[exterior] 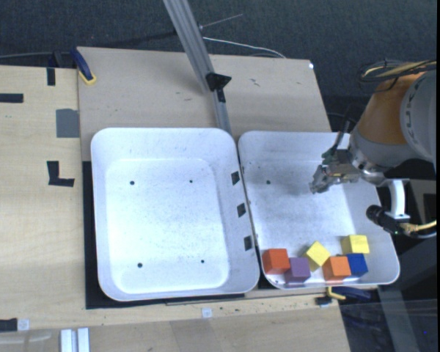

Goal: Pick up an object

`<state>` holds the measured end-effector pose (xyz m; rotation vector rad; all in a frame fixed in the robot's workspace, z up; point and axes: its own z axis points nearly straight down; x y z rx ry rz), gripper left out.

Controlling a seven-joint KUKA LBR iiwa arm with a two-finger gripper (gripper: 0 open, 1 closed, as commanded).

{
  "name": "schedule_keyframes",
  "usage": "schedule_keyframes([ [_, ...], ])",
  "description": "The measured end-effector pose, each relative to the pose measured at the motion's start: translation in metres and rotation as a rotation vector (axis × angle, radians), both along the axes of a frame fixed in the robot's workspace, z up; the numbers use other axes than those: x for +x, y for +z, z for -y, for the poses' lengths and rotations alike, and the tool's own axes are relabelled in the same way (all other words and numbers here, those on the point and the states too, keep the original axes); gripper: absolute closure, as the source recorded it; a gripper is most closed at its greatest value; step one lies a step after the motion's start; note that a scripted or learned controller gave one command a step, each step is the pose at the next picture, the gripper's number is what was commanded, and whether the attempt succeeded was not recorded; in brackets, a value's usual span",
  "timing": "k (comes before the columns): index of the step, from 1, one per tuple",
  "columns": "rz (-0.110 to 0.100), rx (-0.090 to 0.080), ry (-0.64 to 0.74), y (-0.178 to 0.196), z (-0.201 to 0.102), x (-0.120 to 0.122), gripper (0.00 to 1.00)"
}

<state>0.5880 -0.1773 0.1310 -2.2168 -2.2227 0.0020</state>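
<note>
Six small cubes [317, 259], matte-faced.

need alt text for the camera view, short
The arm's gripper hangs over the upper middle of the right bin, away from the small blocks clustered along that bin's near edge: orange, purple, two yellow, another orange and blue. The left bin sits beside it.

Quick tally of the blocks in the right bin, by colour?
Orange blocks: 2
Yellow blocks: 2
Purple block: 1
Blue block: 1
Total: 6, all along the near edge of the right bin.
</note>
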Motion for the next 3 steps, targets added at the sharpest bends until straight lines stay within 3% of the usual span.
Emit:
schedule_keyframes([
  [1, 0.003, 0.000, 0.000, -0.013, -0.002, 0.035, 1.00],
  [3, 0.000, -0.003, 0.001, 0.007, -0.002, 0.034, 1.00],
])
